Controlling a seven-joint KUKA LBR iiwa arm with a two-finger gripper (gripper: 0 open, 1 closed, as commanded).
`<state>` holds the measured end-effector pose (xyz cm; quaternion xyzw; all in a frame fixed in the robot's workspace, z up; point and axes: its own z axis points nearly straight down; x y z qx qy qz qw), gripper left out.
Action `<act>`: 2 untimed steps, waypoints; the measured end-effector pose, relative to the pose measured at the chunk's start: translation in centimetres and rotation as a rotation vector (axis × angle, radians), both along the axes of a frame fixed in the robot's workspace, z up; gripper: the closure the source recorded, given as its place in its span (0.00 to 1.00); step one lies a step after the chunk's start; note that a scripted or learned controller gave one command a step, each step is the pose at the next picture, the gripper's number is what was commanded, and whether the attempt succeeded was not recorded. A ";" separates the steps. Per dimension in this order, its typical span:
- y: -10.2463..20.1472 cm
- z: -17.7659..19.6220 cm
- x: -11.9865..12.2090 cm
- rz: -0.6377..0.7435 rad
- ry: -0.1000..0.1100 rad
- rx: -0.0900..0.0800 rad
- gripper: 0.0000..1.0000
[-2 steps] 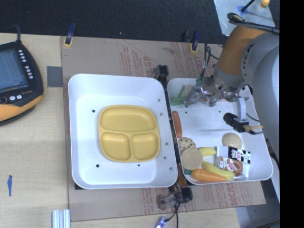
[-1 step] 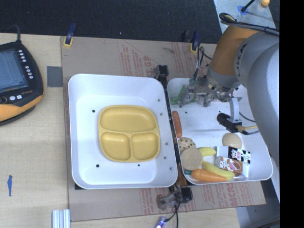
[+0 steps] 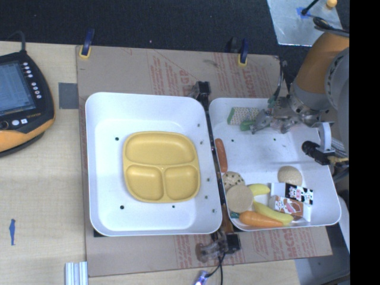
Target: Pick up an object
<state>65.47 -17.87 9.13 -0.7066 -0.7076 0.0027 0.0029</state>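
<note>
You'll find the pickable items in the right bin: a green-and-white sponge lies at its upper left, just beside the gripper, which sits low over the bin's upper part; whether it is spread or pinched cannot be told from this slant. A hot dog lies along the bin's left wall. At the bottom you see a cluster (packed close together): cookies, a banana, a carrot, a bread roll and a small carton. The left bin holds a yellow divided plate. Left of the bins, a teach pendant rests on the bench.
</note>
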 end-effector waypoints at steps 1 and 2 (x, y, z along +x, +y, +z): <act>6.9 -0.1 0.0 0.004 0.003 0.001 0.00; 8.7 0.0 0.1 0.004 -0.002 0.000 0.00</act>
